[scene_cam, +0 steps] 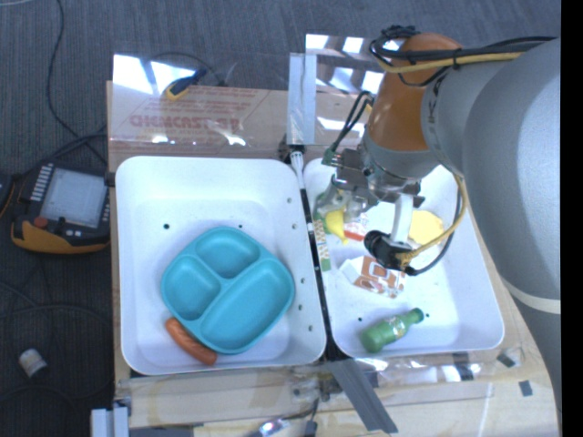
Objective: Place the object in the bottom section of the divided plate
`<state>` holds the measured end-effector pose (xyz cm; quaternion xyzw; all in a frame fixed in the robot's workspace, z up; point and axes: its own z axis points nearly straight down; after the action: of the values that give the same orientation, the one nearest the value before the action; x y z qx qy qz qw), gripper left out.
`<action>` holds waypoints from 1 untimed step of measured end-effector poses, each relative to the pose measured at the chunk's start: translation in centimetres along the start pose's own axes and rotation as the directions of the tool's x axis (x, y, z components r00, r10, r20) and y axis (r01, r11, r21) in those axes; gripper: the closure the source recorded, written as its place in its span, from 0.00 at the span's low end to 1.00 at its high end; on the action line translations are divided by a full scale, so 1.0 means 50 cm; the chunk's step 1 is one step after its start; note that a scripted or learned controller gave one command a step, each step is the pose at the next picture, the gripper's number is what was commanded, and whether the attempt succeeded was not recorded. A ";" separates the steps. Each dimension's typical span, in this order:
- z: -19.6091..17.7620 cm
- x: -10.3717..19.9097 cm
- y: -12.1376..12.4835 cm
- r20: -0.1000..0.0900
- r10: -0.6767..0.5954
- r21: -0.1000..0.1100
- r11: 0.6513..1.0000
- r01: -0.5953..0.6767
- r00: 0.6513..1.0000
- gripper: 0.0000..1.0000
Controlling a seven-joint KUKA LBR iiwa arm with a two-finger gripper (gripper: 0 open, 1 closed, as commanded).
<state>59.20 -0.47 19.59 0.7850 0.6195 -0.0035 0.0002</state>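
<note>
The grey arm (510,153) reaches from the right over the right bin (483,335). In the left bin (146,189) lies the blue divided plate (228,289), its largest section at the near right with nothing in it. The gripper (351,198) hangs low at the right bin's far left, over a yellow object (335,224), so you are probably at the pick-up step. Next you need a firm grasp, a lift and a carry left. The wrist hides the yellow object's shape, and you cannot tell whether the gripper is spread or pressed together.
</note>
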 end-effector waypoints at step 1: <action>0.029 0.184 -0.075 -0.003 -0.100 0.002 0.995 0.100 0.995 1.00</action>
<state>57.69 9.34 18.10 0.7530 0.6580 -0.0030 -0.0016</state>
